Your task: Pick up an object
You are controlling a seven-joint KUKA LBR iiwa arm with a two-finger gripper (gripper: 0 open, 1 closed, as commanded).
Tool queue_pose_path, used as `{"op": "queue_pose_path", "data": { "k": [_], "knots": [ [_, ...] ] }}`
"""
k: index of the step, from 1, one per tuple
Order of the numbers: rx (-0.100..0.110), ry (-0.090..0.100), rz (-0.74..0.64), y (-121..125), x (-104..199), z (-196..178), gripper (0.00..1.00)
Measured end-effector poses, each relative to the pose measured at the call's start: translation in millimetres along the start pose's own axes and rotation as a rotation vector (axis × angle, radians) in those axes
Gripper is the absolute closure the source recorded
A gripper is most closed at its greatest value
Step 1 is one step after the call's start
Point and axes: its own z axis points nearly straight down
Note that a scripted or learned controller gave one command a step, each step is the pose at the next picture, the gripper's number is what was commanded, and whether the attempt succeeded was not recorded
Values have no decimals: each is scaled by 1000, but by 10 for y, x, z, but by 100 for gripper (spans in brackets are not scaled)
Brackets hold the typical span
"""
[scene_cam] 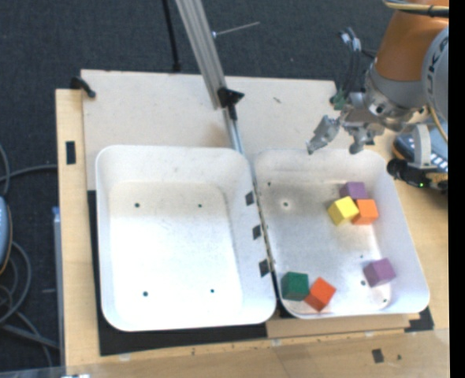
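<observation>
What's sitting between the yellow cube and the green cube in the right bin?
Nothing: in the camera view, the stretch from the yellow cube down to the green cube is bare white floor of the right bin.

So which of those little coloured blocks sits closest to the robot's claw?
The purple block at the top of the yellow-orange-purple cluster in the right bin. It lies nearest the gripper; the other purple block sits alone, lower down.

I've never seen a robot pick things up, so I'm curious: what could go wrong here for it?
The yellow block, an orange block and a purple one sit bunched together, so the gripper may nudge neighbours or grab two. The green block and second orange block lie against the bin's wall, leaving the fingers little room.
</observation>
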Motion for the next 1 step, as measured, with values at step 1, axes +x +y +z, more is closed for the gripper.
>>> {"op": "queue_pose_path", "data": {
  "k": [1],
  "knots": [
    [4, 0, 10, 123, -756, 1331, 0]
  ]
}}
